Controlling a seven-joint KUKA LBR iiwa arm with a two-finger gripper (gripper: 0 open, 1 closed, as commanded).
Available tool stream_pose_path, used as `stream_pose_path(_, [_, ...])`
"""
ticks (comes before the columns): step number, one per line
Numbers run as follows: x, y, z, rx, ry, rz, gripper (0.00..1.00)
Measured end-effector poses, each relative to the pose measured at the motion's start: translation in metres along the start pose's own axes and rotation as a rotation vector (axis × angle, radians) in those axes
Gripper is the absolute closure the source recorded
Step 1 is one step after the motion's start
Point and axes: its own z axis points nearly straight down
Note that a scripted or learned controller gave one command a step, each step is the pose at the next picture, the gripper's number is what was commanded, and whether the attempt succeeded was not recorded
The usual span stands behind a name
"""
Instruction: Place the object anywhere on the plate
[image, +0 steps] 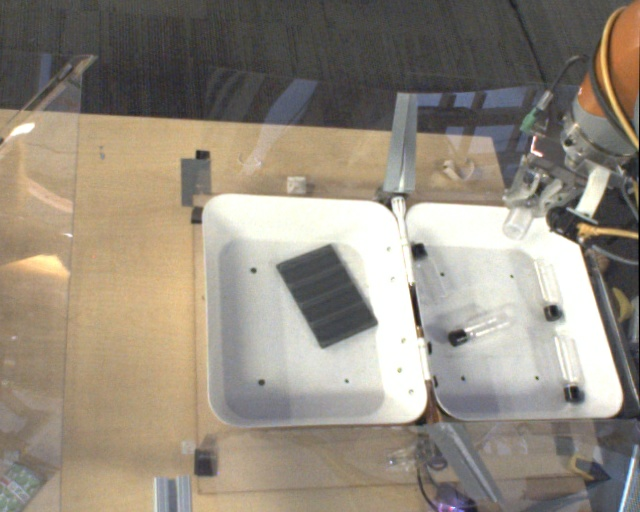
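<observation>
A dark grey ribbed plate (327, 295) lies flat and askew in the left white bin (230, 390). Several clear tubes with black caps lie in the right bin (500, 405): one near the middle (480, 327), one by the left wall (430, 270), two along the right side (549, 288). My gripper (528, 205) hangs over the back edge of the right bin. A clear tube (516, 220) pokes down from between its fingers, lifted off the bin floor.
A grey metal bar (402, 145) stands behind the seam between the bins. Small black blocks (202, 160) and a clamp (196, 185) sit on the wooden bench left of the left bin. Cables trail beside the wrist (600, 232).
</observation>
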Motion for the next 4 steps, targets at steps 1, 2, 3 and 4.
stream_pose_path(1, [-0.012,0.006,-0.032,-0.002,0.000,0.191,1.00])
stream_pose_path(2, [-0.020,0.010,-0.051,-0.002,0.000,0.166,1.00])
stream_pose_path(3, [-0.021,0.010,-0.085,-0.003,0.001,0.157,1.00])
stream_pose_path(4, [-0.019,0.009,-0.113,-0.001,0.000,0.319,1.00])
